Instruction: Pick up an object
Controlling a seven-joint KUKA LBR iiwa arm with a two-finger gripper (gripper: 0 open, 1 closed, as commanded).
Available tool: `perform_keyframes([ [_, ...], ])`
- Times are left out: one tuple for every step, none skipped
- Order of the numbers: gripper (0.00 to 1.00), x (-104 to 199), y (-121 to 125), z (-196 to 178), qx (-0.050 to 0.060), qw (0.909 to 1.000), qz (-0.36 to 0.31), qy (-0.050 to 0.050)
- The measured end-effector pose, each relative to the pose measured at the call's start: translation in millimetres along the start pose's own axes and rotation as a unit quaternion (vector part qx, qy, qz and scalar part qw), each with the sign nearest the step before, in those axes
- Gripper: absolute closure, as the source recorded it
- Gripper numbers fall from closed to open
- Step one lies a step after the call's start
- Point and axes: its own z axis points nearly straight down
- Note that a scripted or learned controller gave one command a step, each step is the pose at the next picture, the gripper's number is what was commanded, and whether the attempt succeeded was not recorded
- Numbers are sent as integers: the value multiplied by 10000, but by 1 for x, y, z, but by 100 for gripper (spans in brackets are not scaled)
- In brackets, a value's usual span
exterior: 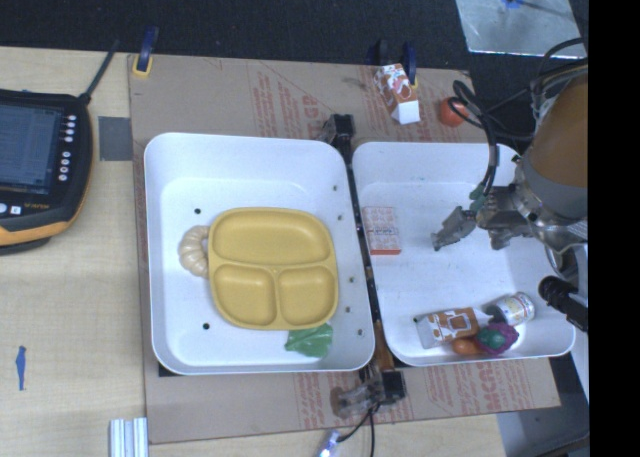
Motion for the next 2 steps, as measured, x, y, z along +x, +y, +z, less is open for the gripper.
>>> perform_keyframes([
  [0,-4,31,130,8,10000,-5,-3],
  [0,-55,-39,129,0,10000,9,-1],
])
